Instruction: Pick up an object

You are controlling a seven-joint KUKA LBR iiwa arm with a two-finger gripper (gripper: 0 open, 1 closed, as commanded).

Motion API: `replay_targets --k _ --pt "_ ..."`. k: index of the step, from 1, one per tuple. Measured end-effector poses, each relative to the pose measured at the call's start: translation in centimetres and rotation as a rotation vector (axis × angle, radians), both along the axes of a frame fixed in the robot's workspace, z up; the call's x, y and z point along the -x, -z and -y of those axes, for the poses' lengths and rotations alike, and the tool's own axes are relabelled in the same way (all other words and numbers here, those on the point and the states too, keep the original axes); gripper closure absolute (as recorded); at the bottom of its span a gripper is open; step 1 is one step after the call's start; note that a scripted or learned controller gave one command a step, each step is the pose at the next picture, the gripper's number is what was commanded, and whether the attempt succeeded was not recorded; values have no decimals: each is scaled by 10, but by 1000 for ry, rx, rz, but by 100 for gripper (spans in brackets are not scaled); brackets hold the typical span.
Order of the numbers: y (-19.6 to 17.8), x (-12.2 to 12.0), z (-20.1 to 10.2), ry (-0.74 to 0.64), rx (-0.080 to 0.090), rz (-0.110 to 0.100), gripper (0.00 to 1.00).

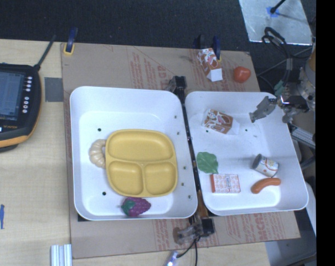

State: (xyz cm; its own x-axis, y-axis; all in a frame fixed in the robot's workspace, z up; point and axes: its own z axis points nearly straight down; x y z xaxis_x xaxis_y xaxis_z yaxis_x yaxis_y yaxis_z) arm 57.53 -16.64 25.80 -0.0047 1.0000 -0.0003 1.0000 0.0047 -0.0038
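A black and orange teach pendant (9,104) lies on the bench well left of the left bin (81,148). Inside that bin a yellow divided tray (140,162) fills the middle, with a pale pastry (97,152) touching its left edge and a purple grape bunch (135,206) just below it. Right of the tray, in the right bin (289,201), a green leaf (207,162) sits by the left wall, a patterned packet (217,121) above it and a red and white box (225,183) below it. Further right lie a small can (265,165) and an orange sausage (265,185). Above the bin, outside it, are a small carton (209,62) and a red tomato (242,73). The gripper (261,111) hangs over the bin's upper right part, nothing between its fingers; I cannot tell how the jaws stand.
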Motion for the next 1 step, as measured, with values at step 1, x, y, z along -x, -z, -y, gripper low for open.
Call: replay_targets --k 1 --pt "69 -81 -25 -1 1 0 0"
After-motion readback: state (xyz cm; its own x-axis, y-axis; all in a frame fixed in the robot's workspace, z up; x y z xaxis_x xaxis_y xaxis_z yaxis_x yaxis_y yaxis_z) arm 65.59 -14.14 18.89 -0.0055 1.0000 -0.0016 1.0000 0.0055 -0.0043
